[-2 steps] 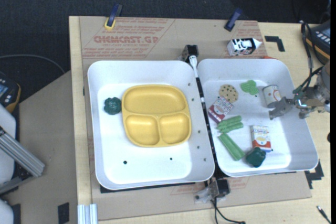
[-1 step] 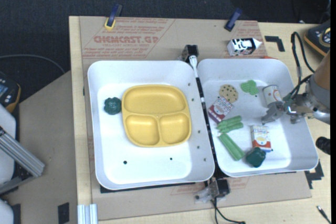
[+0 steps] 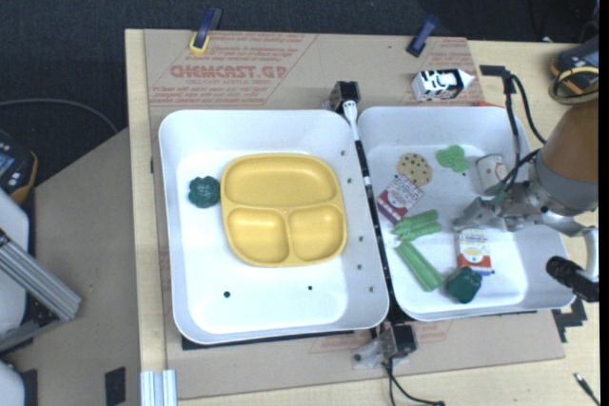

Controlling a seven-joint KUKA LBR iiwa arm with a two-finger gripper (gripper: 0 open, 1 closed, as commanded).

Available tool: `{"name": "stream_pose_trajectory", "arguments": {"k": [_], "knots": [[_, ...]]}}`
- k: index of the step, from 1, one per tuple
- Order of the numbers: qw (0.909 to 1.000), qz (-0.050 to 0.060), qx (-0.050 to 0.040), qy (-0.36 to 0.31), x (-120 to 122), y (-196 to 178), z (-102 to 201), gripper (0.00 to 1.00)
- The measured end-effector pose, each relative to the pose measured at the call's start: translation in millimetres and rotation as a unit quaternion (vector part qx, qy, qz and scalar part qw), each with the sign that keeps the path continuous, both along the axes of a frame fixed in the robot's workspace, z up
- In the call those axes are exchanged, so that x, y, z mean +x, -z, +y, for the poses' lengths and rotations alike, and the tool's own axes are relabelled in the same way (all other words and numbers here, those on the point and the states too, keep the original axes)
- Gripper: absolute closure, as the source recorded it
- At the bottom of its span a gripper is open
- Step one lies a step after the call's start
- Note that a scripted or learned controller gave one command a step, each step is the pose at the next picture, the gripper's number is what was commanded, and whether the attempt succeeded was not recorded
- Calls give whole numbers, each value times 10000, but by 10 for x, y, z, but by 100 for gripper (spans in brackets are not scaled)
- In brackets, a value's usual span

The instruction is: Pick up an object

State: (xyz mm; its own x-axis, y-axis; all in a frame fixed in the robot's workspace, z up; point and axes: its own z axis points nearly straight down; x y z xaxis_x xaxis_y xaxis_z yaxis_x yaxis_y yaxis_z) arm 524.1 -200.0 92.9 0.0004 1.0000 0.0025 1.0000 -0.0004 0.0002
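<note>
1. Arm [image 3: 571,157], grey w/ orange band, comes in from the right & hangs over the right shallow white bin [image 3: 381,124].
2. End effector [image 3: 490,216] sits low over the bin's mid-right area; can't tell how it's set, metal parts too cluttered to read.
3. Just below it: small red-and-white carton w/ orange picture [image 3: 474,252], lying flat on the bin floor, nothing visibly gripping it.
4. Dark green rounded lump [image 3: 463,285] touches that carton's lower edge, near the bin's front wall.
5. Two light green stick-shaped pieces [image 3: 418,247] lie left of the carton, one across, one slanting down.
6. Round tan cookie w/ dark chips [image 3: 414,168], red-and-white packet [image 3: 401,197] below it, light green leafy piece [image 3: 452,157] to its right.
7. Left shallow white bin [image 3: 181,233] holds a yellow three-compartment plastic tray [image 3: 283,207] & a dark green broccoli-like lump [image 3: 203,192] just beside the tray's left edge.
8. Black-and-white small box [image 3: 441,84] sits on the tabletop [image 3: 238,67] behind the right bin.
</note>
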Motion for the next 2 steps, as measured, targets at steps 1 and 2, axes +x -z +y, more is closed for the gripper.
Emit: {"name": "stream_pose_trajectory", "arguments": {"k": [1,2], "knots": [[10000,-7,4,-2,21,41,0,0],[10000,-50,1,-7,49,-82,10,100]]}}
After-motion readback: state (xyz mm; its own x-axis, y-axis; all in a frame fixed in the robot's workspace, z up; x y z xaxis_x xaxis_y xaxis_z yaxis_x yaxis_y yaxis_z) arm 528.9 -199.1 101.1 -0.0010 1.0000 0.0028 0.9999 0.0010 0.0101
